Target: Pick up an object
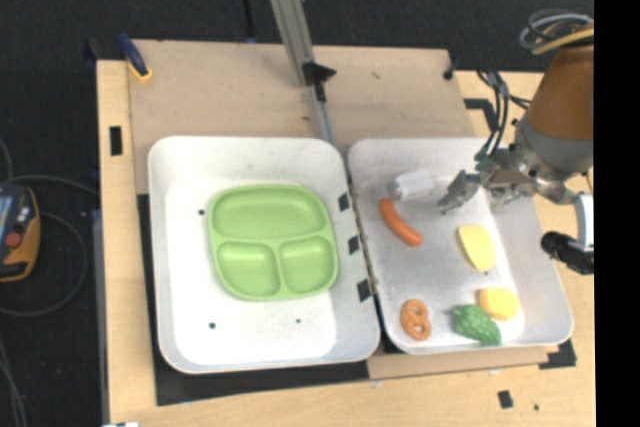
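The right bin [530, 215] holds several small toy foods. A white cylinder [413, 183] lies near its far left, with an orange sausage-shaped piece [400, 222] just in front of it. A pale yellow piece [477, 247] lies mid-bin, and a yellow block [498, 303], a green leafy piece [476, 324] and an orange pretzel [415, 318] line the front edge. My gripper [456, 194] hangs over the bin's middle, just right of the white cylinder and above the pale yellow piece. Nothing is visibly held in it.
The left bin [180, 315] holds a green three-compartment plate [271, 241]. A metal post [290, 5] rises behind the bins. The arm's orange band [565, 95] and cables [495, 105] stand over the right bin's far right corner.
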`<state>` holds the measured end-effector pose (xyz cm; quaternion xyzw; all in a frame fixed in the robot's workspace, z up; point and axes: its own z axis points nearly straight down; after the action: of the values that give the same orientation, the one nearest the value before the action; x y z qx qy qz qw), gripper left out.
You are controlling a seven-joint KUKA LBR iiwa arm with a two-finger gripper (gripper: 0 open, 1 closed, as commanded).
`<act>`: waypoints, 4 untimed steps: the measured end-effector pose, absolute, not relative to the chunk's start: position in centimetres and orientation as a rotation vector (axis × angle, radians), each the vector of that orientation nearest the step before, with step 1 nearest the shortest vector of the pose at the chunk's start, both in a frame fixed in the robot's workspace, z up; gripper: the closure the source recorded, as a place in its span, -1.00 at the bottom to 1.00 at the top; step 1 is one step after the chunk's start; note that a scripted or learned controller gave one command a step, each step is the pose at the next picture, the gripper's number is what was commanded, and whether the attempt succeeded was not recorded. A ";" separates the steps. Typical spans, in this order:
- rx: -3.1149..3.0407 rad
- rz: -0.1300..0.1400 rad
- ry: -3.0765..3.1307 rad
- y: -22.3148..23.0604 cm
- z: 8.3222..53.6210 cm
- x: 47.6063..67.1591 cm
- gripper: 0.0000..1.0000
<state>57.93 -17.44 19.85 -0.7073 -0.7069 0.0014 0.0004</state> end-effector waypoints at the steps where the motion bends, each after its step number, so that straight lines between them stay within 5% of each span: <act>1: -2.222 0.004 -2.220 -18.3 15.2 57.4 -1.00; 2: -2.229 -0.003 -2.229 -18.5 10.3 57.7 -1.00; 3: -2.233 -0.008 -2.228 -18.6 11.7 57.8 1.00; 4: -2.223 -0.006 -2.230 -17.9 17.5 58.6 1.00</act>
<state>58.60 -17.95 17.51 -0.7060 -0.7082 -0.0020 -0.0037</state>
